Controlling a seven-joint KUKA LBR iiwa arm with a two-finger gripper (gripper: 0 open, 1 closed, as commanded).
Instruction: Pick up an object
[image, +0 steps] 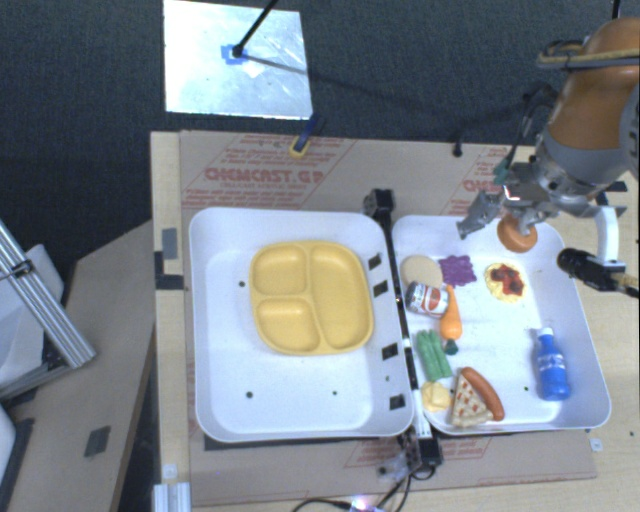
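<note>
We see two white bins side by side on the bench. The left bin (215, 400) holds a yellow divided tray (305, 297), lying flat near its middle. The right bin (580, 330) is crowded with toy food: a tan bun (420, 268) beside a purple piece (457, 268), a small can (428, 298) with a red label, a carrot (452, 318), green beans (433, 354), a hot dog (483, 390), a pizza slice (465, 402) and a small yellow piece (435, 396) in the near corner. Further right lie a yellow disc with red sauce (505, 281) and a blue bottle (550, 364) with a white cap.

The arm (595, 90) comes in from the right, its orange band above the wrist. The gripper (508, 212) hangs over the far edge of the right bin, and an orange round thing (518, 235) sits right below it — whether it is held or merely lying beneath we cannot tell, since the claw's tips are hidden from us, and so is their spacing.

Beyond the bins, a shiny sheet (238, 60) lies on the dark floor — apart from the bench.
</note>
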